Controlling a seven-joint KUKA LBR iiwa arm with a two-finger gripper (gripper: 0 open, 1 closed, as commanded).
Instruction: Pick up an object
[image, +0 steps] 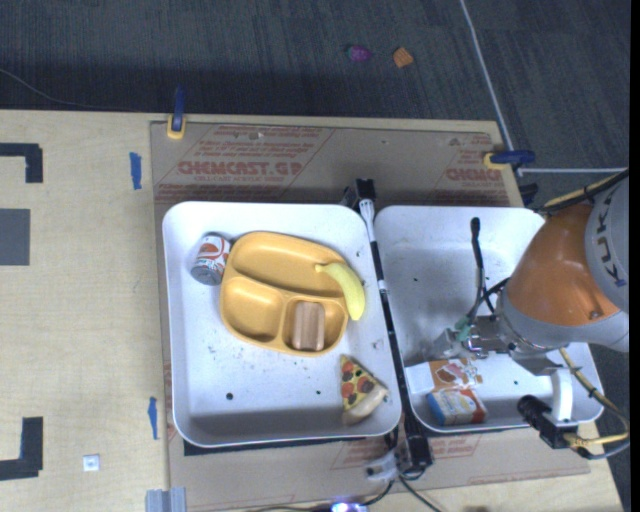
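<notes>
1. Nearest the camera, down at the front edge of the right bin (430, 225), sits a small carton (457, 405) with a blue side and an orange-and-white printed face, lying flat on the bin floor
2. Right above that carton hangs the gripper (468, 345), reaching in from the right; whether its jaws are spread or pressed together I cannot tell, the metal parts blur into one cluster
3. Nothing is visibly pinched; the carton lies just below the gripper tip, on the floor
4. Behind the gripper comes the arm (575, 275), its big orange band bulging over the right bin's far right side, with grey housing at the frame edge
5. A black cable (477, 255) runs up from the wrist area across the bin's white floor
6. Over the divider, in the left bin (185, 330), a pizza slice toy (358, 385) rests at the front right corner
7. Centre of that bin: a yellow divided tray (262, 290), with a brown block (306, 325) in its lower right compartment
8. A banana (344, 285) lies along the tray's right rim, curving downward
9. A crushed can (209, 258), red and silver, sits touching the tray's upper left edge
10. Both bins sit on a brown cardboard sheet (300, 155), held at the back by a yellow clamp (178, 115) and a blue-yellow clamp (508, 157)
</notes>
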